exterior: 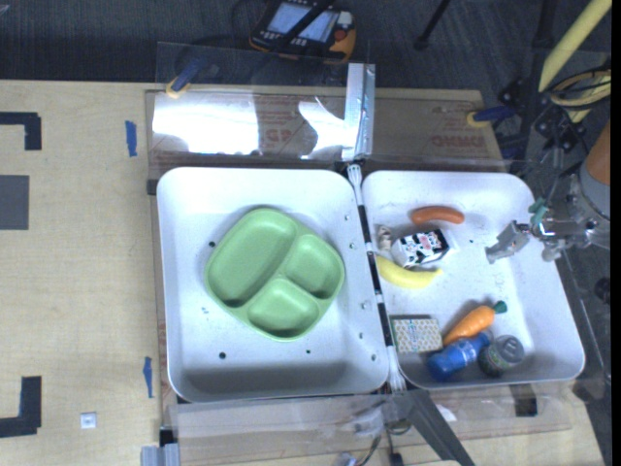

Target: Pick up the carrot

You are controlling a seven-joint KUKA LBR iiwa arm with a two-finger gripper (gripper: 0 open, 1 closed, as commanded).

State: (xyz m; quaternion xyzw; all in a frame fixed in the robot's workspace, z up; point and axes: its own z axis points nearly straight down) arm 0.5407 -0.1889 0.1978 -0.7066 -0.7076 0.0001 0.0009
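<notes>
While hand [529,239] hovers above right bin [553,289] | grip unclear | carrot [472,321] apart.

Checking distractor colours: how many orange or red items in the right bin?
2. The carrot lies near the front, touching the blue bottle. The sausage lies near the back, above the cow toy. Nothing seems hidden.

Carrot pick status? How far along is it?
Done: nothing visible yet. The carrot lies in the right bin, beside the blue bottle. In hand: nothing; the claw sits over the bin's right side, apart from the carrot. Left: move to it, grasp, lift.
</notes>
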